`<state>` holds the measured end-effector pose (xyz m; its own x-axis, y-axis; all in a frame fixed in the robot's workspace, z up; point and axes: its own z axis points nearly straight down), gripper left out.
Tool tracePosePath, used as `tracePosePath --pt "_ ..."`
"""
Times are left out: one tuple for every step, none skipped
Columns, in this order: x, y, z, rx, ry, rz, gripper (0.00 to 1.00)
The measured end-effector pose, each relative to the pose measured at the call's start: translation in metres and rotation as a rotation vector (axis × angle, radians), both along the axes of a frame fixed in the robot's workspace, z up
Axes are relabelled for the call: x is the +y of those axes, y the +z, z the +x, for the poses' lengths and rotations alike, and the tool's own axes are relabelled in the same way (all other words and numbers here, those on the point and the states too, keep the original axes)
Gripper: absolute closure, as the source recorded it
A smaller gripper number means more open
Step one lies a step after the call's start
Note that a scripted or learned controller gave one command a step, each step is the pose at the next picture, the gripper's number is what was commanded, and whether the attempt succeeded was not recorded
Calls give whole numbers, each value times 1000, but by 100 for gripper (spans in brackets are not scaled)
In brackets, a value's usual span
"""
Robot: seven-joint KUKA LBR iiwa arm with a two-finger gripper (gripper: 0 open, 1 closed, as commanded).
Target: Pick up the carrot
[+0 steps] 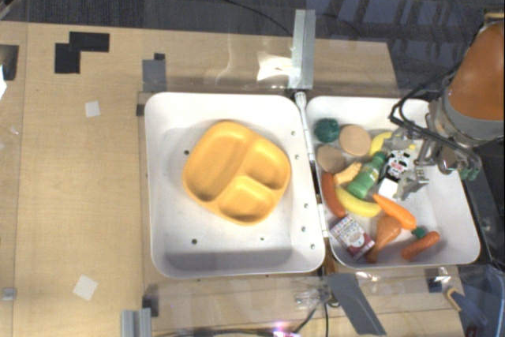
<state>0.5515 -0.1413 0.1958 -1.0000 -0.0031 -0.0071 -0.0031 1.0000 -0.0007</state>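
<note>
Gripper (406, 170) is hovering over the right bin (461, 249), jaw state unreadable; carrot (394, 210) is lying just below it (packet (352, 237) print illegible).

You can't read any text here; the small printed packet (352, 236) below-left of the claw (407, 170) is too blurred.

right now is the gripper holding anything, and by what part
Nothing shows between its fingers. The gripper hangs in the right bin above the toy food, with the carrot lying loose just below it, ungrasped.
</note>
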Motion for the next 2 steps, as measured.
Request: tracePosePath --pt "-2 -106 -19 -10 -167 0 0" --pt "-1 -93 -16 -17 -159 -1 100"
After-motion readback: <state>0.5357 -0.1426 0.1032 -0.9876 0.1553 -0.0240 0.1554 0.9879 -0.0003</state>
